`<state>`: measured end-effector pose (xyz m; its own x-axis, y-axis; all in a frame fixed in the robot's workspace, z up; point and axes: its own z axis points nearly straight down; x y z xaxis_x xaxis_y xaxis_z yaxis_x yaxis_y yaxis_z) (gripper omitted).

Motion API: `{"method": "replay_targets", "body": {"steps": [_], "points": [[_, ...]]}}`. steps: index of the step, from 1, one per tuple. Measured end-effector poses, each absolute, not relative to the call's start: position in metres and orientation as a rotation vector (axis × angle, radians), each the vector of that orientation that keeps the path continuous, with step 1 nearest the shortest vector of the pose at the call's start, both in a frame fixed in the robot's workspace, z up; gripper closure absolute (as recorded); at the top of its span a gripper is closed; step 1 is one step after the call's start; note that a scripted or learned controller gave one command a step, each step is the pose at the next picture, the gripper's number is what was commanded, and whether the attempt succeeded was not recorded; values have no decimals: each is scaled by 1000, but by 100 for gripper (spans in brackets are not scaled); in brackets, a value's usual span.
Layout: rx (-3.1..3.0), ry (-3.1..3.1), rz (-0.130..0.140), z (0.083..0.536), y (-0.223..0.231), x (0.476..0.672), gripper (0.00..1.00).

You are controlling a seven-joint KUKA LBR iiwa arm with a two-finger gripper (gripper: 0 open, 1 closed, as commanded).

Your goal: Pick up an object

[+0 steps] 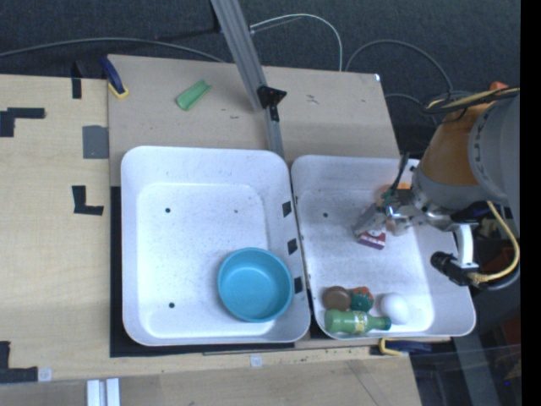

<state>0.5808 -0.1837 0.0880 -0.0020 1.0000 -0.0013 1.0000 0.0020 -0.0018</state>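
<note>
A: Where is the gripper (376, 221)?

B: Down inside the right bin (338, 184), near its middle, the arm (473, 163) reaching in from the right. Its tips sit right at a small red-and-white object (371, 240).

A: Has it got hold of that?

B: I cannot tell; the tips blur into it, so neither grip nor opening is clear.

A: What else lies in that bin?

B: Along its near wall: a brown object (336, 297), a green bottle (355, 320), a white ball (395, 308). A blue bowl (254, 284) sits in the left bin (169, 176).
</note>
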Motion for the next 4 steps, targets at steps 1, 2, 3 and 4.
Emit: {"method": "replay_targets", "body": {"steps": [1,2,3,4], "points": [[-2216,-2224,3,98,-183,581,100],[-2223,-2224,-2,154,-187,573,100],[-2221,-2226,-2,197,-184,575,100],[-2223,-2228,-4,260,-185,579,100]]}}
